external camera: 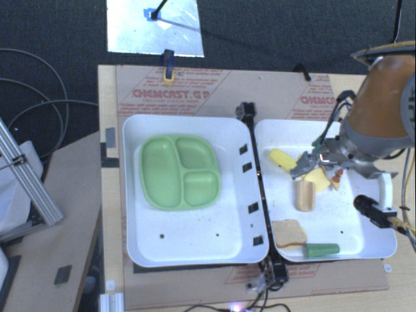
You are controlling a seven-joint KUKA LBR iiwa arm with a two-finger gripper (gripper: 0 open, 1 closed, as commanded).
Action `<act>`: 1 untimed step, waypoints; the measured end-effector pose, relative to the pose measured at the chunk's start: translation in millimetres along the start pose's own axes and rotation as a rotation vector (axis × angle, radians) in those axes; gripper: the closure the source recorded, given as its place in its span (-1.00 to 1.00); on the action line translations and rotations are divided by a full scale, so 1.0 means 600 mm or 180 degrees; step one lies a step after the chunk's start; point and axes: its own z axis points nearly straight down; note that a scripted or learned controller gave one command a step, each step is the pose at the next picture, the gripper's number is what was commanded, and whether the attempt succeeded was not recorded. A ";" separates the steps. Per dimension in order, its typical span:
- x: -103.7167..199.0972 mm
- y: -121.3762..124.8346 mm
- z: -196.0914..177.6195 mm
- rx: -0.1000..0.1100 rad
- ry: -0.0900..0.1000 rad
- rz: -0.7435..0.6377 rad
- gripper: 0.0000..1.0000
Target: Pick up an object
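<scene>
My gripper (316, 166) hangs low over the right bin (383, 242), reaching in from the right. Directly below it lies a pale yellow wedge (317, 179), partly covered by the gripper. A yellow corn-like piece (282, 158) lies just to the gripper's left. A tan bread roll (305, 195) stands just below the wedge. Nearer the front edge are a slice of toast (289, 233) and a green cylinder (322, 249). Nothing is visibly lifted.
The left bin (140, 239) holds a green divided plate (180, 172). A black divider with clips (257, 187) runs between the bins. Cardboard underlies both bins, and a blue and yellow clamp (168, 67) sits at the back edge.
</scene>
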 end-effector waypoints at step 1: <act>-0.056 0.090 0.212 -0.0022 -0.0012 0.0004 -1.00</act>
